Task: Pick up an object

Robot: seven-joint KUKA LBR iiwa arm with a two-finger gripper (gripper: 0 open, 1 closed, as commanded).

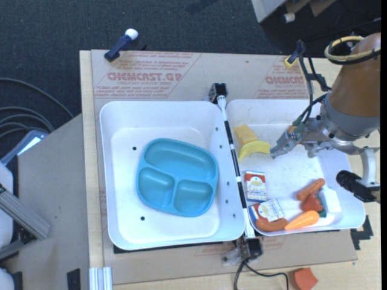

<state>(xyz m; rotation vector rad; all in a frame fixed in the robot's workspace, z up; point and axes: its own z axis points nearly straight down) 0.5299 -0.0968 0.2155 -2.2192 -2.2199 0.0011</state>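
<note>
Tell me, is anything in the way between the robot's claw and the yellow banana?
Nothing visible is. The gripper sits just right of the yellow banana in the right bin, with bare white floor between them. The carton and carrot lie nearer the camera.

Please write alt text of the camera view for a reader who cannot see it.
The gripper hangs over the right bin beside a yellow banana; small food items lie nearer the front. The left bin holds a blue divided plate.
</note>
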